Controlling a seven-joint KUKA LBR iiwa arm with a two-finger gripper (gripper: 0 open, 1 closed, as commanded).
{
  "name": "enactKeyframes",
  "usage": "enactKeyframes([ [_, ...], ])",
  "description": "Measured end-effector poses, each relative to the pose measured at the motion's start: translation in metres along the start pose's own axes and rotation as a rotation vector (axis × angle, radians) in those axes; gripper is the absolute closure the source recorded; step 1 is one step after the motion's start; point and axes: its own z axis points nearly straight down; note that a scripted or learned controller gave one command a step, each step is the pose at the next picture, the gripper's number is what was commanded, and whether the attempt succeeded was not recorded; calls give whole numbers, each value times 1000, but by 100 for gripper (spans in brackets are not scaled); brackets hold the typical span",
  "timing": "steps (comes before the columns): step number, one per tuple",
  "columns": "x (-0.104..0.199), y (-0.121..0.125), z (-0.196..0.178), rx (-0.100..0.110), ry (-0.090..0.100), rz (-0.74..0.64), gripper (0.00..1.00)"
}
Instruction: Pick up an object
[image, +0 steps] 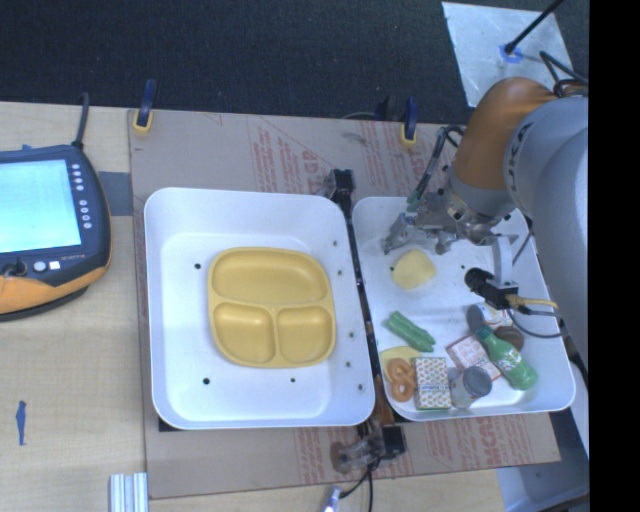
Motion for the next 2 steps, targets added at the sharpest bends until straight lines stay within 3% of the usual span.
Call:
enactKeyframes([
  [1, 12, 0, 0, 2, 1, 1, 0],
  [2, -4, -25, 1, 2, -1, 1, 0],
])
